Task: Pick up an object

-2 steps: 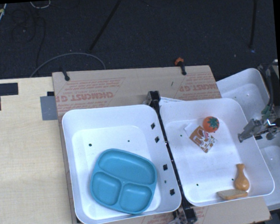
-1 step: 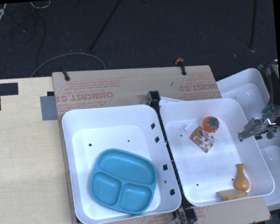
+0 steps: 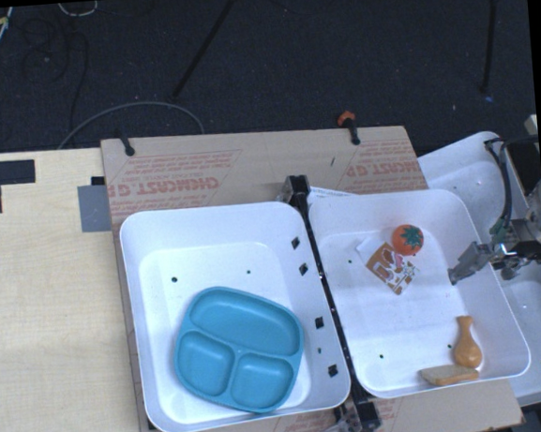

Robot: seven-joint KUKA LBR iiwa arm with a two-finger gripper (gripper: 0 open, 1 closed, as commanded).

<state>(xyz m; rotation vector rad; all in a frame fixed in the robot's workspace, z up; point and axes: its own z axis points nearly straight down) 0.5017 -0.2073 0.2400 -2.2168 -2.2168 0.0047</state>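
In the right bin (image 3: 383, 212), a small orange-red round toy (image 3: 407, 239) lies beside a flat printed packet (image 3: 391, 267) near the middle. At the front right corner there is a yellow-orange gourd-shaped toy (image 3: 466, 344), with a tan wedge (image 3: 447, 374) just in front of it. My gripper (image 3: 469, 263) hangs over the bin's right rim, to the right of the packet and above the gourd toy. It is small and grey against the white wall, and nothing shows in it.
The left bin (image 3: 150, 240) holds a blue divided plate (image 3: 238, 348). A black clamped divider (image 3: 314, 282) runs between the bins. Cardboard (image 3: 248, 170) lies under both, with white sheeting (image 3: 463, 160) and cables at the right.
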